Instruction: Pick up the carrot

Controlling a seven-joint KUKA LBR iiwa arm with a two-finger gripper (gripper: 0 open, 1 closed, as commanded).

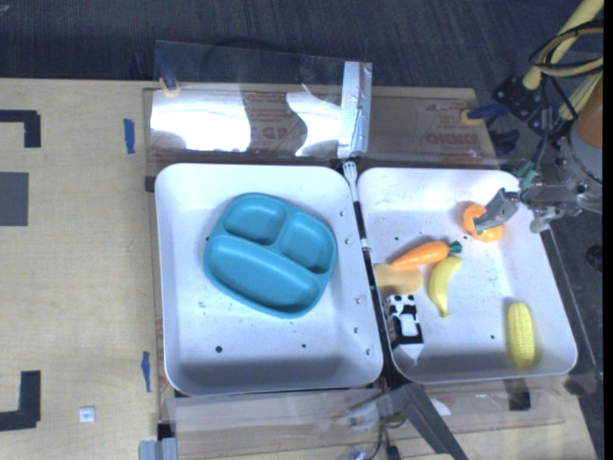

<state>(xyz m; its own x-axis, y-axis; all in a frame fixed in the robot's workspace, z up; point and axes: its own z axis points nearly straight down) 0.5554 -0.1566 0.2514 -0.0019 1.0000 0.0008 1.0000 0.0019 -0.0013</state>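
The carrot point(421, 253), orange with a green top, lies in the right bin point(479, 353) near its left-centre, pointing left. Its green end touches a yellow banana point(442, 281). My gripper point(519, 215) hovers at the bin's upper right, well to the right of the carrot and apart from it. It stands open, and one finger point(495, 208) overlaps a small orange fruit point(477, 222). Nothing is between the fingers.
A corn cob point(520, 332) lies at the right bin's lower right. A pale yellow block point(397, 278) and a black-and-white item point(405, 316) sit by the left wall. The left bin point(192, 353) holds a blue divided plate point(271, 252). Cables point(556, 56) hang at the upper right.
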